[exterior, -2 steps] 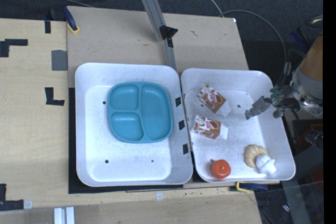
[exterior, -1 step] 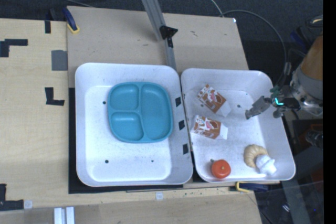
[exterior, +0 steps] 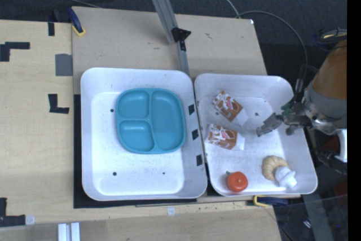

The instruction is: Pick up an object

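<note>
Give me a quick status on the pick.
End effector over right bin, holding nothing. Two snack packets, tomato, croissant-shaped toy untouched. Nothing blocking.

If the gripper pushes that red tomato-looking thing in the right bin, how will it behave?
The red tomato looks round, so it would probably roll rather than slide. Its smooth, shiny skin may slip between fingers. It lies close to the right bin's near wall, which could stop it.
</note>
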Controlling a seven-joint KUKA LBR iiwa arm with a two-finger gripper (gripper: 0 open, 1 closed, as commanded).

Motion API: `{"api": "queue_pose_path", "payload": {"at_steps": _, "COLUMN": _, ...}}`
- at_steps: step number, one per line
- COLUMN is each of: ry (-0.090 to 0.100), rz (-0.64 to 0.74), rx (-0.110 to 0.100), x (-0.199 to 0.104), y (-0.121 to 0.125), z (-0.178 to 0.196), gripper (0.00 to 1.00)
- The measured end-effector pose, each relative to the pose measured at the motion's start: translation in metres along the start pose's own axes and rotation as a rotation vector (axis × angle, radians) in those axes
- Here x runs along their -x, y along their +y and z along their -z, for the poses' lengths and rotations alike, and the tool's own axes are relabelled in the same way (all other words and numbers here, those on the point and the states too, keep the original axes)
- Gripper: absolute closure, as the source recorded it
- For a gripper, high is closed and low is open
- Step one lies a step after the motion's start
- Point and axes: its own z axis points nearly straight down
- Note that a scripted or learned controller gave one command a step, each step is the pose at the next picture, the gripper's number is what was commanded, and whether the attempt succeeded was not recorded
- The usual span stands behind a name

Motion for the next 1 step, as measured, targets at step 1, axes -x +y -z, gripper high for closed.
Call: {"api": "queue_pose_path", "payload": {"at_steps": 1, "ry": 0.001, "rz": -0.001, "rx": -0.002, "x": 0.0009, "y": -0.0045, "z": -0.0643, "gripper": 0.0}}
